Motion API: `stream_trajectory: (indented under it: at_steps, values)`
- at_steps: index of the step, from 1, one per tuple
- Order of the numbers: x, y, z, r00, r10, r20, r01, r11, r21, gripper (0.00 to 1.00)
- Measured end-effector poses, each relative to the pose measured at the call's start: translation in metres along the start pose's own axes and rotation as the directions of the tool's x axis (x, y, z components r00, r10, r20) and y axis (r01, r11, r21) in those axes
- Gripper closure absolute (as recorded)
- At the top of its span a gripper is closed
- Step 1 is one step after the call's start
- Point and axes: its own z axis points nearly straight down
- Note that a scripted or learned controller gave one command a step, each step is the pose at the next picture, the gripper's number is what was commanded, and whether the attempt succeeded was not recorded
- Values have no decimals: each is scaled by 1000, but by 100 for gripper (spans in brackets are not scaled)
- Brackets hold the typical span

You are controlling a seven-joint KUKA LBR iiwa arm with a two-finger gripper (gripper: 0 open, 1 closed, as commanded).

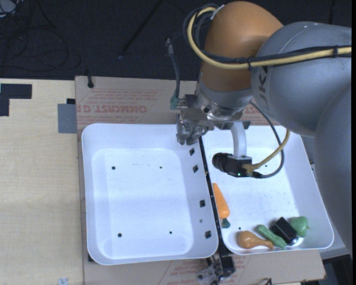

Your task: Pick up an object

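My gripper (188, 134) hangs over the far end of the divider between the two bins, at the top edge of the left bin (95, 159). I see nothing in it. The objects lie in the right bin (302, 177). An orange carrot-like piece (221, 202) rests along the divider. At the near right corner sit a tan pear-shaped piece (252, 239), a long green piece (272, 235), a black block (283, 229) and a rounded green piece (299, 223). All of them are well nearer the front than the gripper.
A black unit with a cable (232, 164) hangs from the wrist over the right bin's far half. The grey arm (308, 76) covers the upper right. Brown cardboard (124, 103) lies under the bins.
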Motion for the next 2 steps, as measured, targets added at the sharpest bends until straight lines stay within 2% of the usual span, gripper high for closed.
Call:
stream_trajectory:
  at_steps: [1,2]
  values:
    - [60,25,-44,1000,0,-2,0,1000,-16,100]
    - [122,47,-107,1000,0,-3,0,1000,-18,100]
